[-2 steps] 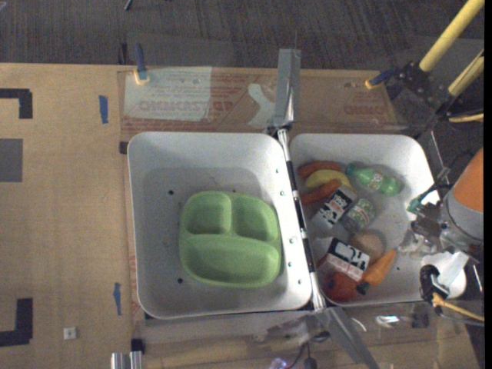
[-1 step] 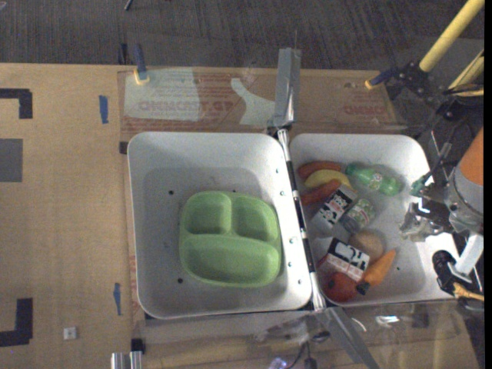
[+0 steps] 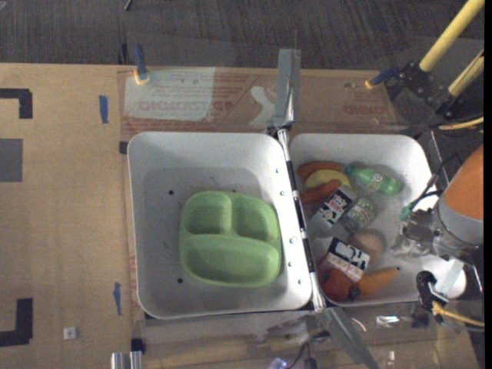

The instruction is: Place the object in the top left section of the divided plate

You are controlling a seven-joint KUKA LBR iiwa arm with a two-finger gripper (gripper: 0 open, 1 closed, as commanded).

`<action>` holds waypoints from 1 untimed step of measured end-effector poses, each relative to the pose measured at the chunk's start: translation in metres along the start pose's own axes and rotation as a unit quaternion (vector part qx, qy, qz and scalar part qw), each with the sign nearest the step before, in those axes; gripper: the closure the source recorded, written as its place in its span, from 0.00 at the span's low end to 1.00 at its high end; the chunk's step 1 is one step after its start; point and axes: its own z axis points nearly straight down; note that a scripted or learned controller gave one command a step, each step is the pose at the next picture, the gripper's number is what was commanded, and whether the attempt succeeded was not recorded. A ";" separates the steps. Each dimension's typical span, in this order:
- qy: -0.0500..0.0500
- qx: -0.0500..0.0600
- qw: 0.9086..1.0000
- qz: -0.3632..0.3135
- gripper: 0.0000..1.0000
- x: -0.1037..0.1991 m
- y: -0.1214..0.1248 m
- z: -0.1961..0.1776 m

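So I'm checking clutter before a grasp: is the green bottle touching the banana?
Touching. The camera view shows the green bottle lying against the banana's right end, no gap between them.

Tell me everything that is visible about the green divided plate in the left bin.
The green divided plate looks like matte plastic, a rounded rectangle with raised ridges. It has three sections: two small ones along its far side and one large one along its near side. All three sections look bare. It lies flat, slightly turned, on the floor of the left bin, toward the right wall, and only the bin touches it.
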 end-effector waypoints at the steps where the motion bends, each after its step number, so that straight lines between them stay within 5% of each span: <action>1: 0.000 0.004 0.997 0.072 1.00 0.116 -0.023 -0.125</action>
